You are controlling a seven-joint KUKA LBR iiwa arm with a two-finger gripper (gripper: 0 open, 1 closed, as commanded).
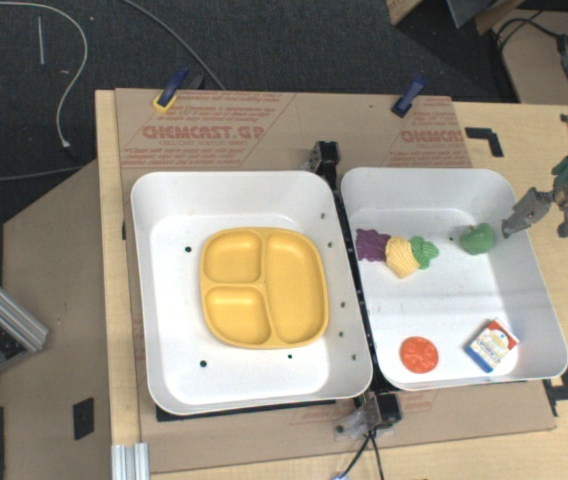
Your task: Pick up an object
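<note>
The right bin [524, 298] holds several small toys. A purple piece [370, 244], a pale yellow piece [401, 259] and a small green piece [425, 251] lie bunched near its left wall. A green lump [477, 239] sits toward the back right. An orange-red disc [419, 354] and a small white, blue and yellow packet [491, 346] lie near the front. My gripper [546, 218] hangs over the bin's right rim, just right of the green lump. It is open with nothing between its fingers.
The left bin [164, 268] holds a yellow divided plate [264, 287]. A black clamp [325, 155] sits at the back between the bins. Blue clips [171, 90] [408, 96] pin the cardboard at its back edge. Cables trail at the front edge [364, 448].
</note>
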